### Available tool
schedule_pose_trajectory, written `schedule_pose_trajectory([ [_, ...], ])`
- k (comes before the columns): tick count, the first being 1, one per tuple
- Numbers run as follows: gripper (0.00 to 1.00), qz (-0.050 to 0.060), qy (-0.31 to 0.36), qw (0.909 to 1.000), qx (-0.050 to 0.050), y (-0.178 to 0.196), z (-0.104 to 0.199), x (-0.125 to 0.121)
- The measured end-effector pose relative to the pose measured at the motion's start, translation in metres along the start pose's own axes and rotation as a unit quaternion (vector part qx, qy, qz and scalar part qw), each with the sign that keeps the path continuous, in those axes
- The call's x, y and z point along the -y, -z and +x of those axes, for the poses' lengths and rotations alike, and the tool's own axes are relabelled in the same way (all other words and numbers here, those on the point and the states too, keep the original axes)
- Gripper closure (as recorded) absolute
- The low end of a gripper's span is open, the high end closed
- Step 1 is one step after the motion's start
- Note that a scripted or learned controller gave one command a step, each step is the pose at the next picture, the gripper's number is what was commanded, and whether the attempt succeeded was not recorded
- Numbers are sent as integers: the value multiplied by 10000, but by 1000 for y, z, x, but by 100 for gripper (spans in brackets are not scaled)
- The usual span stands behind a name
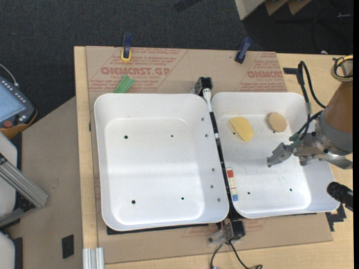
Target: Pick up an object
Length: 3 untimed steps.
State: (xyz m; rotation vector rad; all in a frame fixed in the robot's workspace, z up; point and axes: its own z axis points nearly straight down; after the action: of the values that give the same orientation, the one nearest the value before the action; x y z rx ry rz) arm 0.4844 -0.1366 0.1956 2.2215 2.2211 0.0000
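Note:
Two objects lie in the right bin (263,203): a yellow wedge-shaped piece (242,128) toward its back left, and a round tan piece (276,121) just to the right of it. My gripper (289,157) hangs low over the right bin's middle right, in front of the tan piece and apart from both objects. It stands open with nothing between its fingers. The arm (339,122) comes in from the right edge.
The left bin (112,167) sits beside the right one, with a black divider strip (216,144) between them. A green scrap (124,84) and two clamps (127,48) lie on the cardboard behind the bins. Cables (305,86) run near the right bin's far right corner.

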Motion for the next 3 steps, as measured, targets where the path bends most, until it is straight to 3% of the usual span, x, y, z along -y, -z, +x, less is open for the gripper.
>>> schedule_pose_trajectory([
  [1,0,-115,5,9999,47,170,-39,-50],
  [2,0,-61,-21,10000,32,257,-73,-12],
  [3,0,-61,52,10000,8,327,11,-55],
])
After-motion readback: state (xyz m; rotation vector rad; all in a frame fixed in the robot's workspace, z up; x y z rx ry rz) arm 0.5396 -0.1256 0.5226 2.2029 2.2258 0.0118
